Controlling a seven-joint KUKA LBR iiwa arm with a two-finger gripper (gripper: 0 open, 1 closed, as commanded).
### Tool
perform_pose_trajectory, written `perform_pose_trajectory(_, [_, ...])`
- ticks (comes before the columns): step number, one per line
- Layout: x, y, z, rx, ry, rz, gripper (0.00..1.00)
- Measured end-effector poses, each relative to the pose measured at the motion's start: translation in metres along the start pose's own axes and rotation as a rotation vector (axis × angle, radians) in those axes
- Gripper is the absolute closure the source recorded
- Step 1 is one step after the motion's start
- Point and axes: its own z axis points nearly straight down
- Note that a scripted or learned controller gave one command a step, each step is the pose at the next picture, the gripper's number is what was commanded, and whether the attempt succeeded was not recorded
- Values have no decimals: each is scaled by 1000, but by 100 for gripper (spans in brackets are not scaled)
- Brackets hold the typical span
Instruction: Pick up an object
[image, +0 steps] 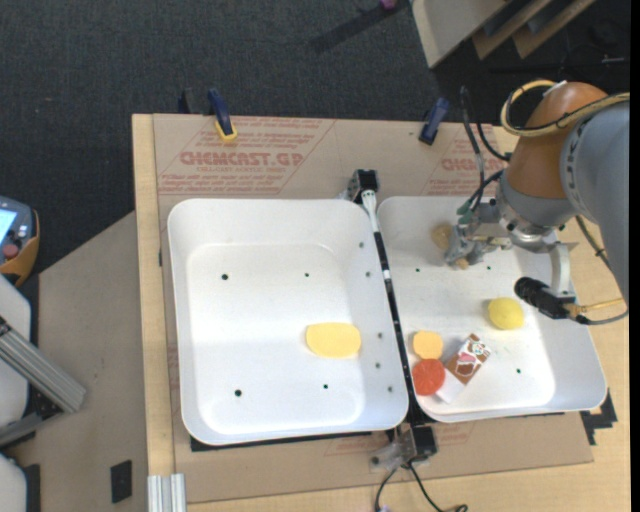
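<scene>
1. End effector (463, 250) sits low in the right bin (560, 400), upper right of frame; whether its fingers are spread or pressed together cannot be told
2. Nearest thing: a small tan lump (442, 236), just left of the end effector, too small to identify
3. Yellow ball (506, 313) lies below and to the right; orange piece (427, 344), red piece (429, 376) and small packet (467, 360) lie further down
4. Yellow oval (332, 340) lies in the left bin (200, 240), well apart
</scene>
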Motion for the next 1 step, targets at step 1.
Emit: perform_pose_trajectory(1, [51, 30, -125, -14, 2, -5, 100])
